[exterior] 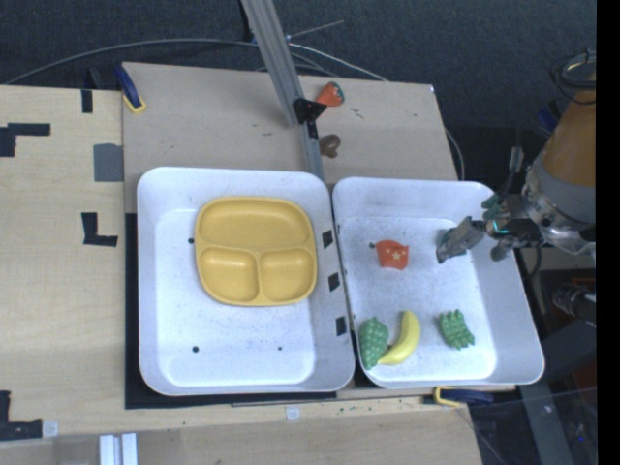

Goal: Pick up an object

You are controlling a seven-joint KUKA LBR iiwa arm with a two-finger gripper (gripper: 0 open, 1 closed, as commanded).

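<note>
Red and small, a strawberry-like toy (392,254) lies in the upper middle of the right bin (417,194), and we take it as the nearest candidate for picking. Just to its right, apart from it, hangs the end effector (475,239), dark grey, over the right bin's upper right part. We see its two fingers spread with a clear gap between them, and nothing sits in that gap. Behind it the arm (572,163) comes in from the right edge, grey with an orange band.

Along the near side of the same bin we find three more toys: a green bunch of grapes (373,340) at the lower left corner, a yellow banana (403,339) touching it on the right, and a green leafy vegetable piece (454,328) set apart further right.

Beside it, the left bin (160,289) carries a yellow divided plate (257,250) with three compartments, lying in the bin's upper half.

Both bins rest on the wooden desk (58,260). Beyond the bins, a grey metal pole (276,46) slants upward, with a small red object (331,93) and a small brown object (329,145) near its base.
</note>
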